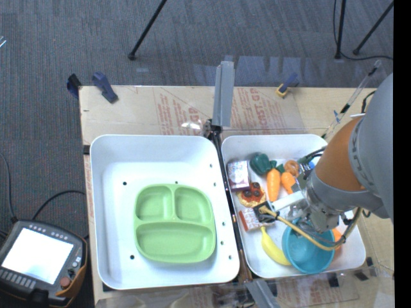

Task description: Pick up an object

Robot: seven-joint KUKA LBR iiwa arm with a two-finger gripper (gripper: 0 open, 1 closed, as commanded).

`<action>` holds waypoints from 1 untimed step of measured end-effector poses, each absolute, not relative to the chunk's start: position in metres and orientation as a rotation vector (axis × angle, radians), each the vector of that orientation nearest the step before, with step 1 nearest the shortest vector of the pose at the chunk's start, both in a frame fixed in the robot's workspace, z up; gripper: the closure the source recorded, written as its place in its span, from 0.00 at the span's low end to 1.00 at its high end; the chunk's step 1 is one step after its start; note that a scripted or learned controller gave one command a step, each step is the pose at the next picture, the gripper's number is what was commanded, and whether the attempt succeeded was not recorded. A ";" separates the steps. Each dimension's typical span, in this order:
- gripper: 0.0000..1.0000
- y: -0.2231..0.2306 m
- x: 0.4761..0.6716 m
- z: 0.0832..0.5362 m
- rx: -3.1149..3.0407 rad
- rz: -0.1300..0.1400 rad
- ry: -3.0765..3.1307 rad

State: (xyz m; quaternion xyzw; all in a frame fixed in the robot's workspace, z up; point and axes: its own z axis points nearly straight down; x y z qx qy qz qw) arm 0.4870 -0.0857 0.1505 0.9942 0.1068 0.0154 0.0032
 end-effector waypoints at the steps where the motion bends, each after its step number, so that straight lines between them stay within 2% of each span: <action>1: 1.00 -0.091 0.490 0.160 3.123 0.021 0.321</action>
